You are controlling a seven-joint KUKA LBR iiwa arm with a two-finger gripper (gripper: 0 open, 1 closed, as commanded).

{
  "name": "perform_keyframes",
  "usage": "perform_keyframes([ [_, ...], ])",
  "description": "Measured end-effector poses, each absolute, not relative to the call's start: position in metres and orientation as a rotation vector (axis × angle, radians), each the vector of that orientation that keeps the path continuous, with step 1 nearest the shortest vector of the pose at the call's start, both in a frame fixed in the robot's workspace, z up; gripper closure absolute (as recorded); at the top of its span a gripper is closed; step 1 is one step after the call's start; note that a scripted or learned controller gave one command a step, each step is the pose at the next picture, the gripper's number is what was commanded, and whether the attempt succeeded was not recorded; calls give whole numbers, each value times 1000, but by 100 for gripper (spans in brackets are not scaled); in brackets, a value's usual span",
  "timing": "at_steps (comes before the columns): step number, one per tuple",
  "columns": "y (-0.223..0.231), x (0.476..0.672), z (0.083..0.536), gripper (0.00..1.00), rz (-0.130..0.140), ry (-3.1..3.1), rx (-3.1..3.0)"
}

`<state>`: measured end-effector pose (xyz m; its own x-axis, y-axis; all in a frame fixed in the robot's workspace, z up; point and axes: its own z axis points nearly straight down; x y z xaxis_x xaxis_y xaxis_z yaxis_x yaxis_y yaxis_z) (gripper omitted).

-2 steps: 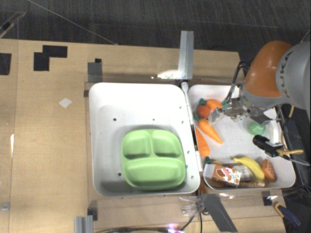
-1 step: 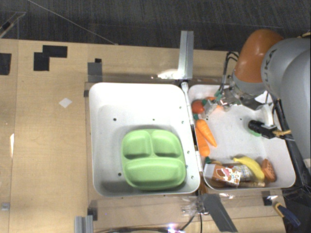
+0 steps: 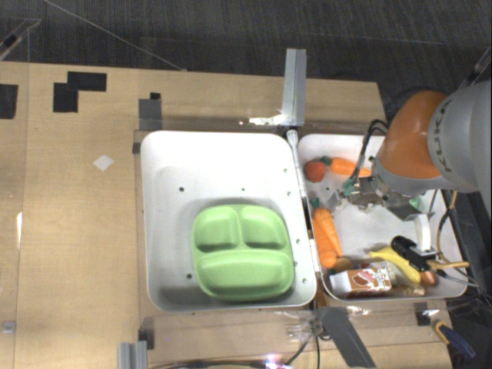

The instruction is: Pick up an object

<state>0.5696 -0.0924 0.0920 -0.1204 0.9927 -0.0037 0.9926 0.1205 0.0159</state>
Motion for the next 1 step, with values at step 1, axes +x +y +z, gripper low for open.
perform_keyframes([
  [1, -92, 646, 90, 0, 11, 2364, 2052],
])
